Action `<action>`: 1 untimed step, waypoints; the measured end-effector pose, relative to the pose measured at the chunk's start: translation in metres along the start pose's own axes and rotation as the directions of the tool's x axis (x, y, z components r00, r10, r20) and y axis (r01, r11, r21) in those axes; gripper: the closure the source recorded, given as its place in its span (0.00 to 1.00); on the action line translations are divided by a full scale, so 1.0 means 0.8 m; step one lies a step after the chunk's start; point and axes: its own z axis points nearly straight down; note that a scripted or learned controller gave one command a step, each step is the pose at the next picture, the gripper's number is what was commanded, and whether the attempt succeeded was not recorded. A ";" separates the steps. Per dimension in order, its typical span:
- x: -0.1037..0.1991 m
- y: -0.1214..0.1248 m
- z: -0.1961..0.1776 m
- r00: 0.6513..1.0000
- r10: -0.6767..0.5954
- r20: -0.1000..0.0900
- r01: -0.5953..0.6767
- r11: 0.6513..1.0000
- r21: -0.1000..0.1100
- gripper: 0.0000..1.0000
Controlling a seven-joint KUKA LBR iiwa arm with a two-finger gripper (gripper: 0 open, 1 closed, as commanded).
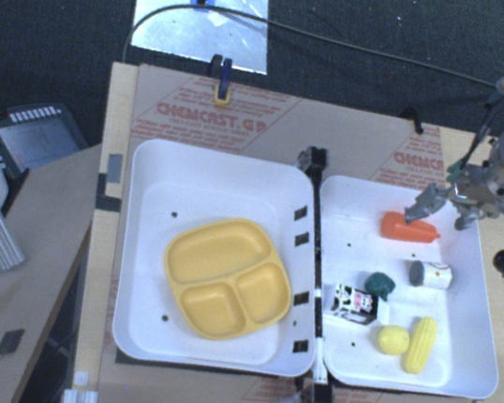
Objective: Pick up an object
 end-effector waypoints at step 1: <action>0.000 0.003 -0.009 1.000 -0.002 0.002 0.002 1.000 -0.012 0.00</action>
